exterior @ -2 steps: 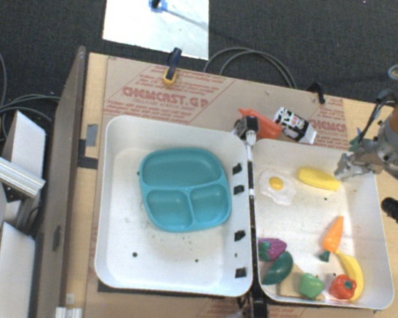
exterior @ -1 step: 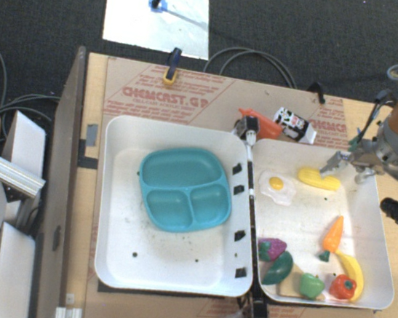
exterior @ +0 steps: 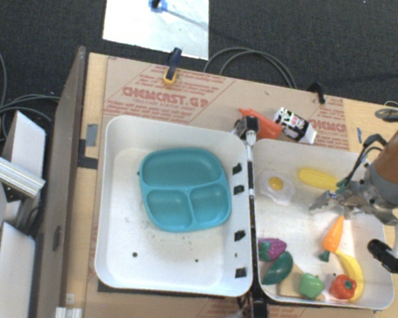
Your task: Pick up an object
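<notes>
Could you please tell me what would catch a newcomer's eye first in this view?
The teal divided plate lies alone in the left bin. The right bin holds bright toy food: a carrot, banana and corn cob. The gripper hangs just above the carrot.

place: robot lab | cues: cardboard-topped bench (exterior: 193, 99), loose cables (exterior: 257, 58), clamped white bins (exterior: 116, 202)

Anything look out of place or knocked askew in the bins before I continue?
Nothing stands out. The teal divided plastic plate lies flat, slightly rotated, in the left white bin; the toy foods, including the orange carrot, sit inside the right white bin.
</notes>
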`<state>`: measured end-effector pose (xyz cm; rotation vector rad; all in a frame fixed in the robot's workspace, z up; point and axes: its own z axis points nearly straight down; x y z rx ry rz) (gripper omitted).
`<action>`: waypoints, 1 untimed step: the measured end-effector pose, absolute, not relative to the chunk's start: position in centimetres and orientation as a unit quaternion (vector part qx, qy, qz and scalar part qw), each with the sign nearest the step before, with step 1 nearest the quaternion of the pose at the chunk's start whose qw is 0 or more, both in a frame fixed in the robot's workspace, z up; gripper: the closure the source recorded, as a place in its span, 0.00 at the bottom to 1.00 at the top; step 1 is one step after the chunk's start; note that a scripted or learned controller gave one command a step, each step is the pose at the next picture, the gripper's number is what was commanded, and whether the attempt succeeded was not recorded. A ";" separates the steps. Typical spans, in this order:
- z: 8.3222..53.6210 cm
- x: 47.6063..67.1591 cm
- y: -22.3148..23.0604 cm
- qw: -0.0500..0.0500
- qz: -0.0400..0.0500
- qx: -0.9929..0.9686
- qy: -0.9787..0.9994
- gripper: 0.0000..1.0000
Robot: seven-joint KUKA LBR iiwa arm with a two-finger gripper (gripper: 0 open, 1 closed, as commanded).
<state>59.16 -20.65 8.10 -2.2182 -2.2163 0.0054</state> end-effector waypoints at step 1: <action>8.8 54.0 -19.1 0.001 0.000 -0.707 -0.707 0.00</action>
